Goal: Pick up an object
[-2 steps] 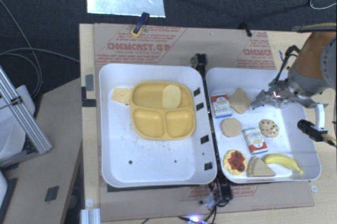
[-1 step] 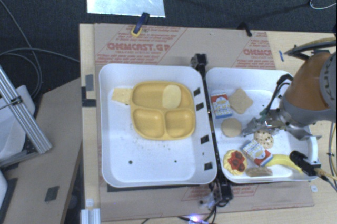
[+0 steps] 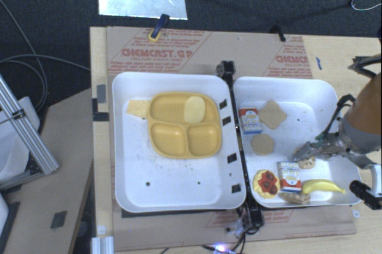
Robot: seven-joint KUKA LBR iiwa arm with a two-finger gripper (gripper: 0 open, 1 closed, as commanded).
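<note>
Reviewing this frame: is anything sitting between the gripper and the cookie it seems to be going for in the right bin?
Nothing visible. The gripper hangs right over the cookie in the right bin. The nearest neighbours, a small carton and a banana, lie nearer the front rim, off that path.

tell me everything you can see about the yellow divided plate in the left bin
The yellow divided plate looks like matte moulded plastic, rounded in outline, with three hollows: one wide across the far half and two smaller ones nearer the camera. It lies flat, right way up, on the floor of the left white bin, toward its far side. A pale round disc rests in the wide hollow. A pale yellow flat piece touches its left edge.
</note>
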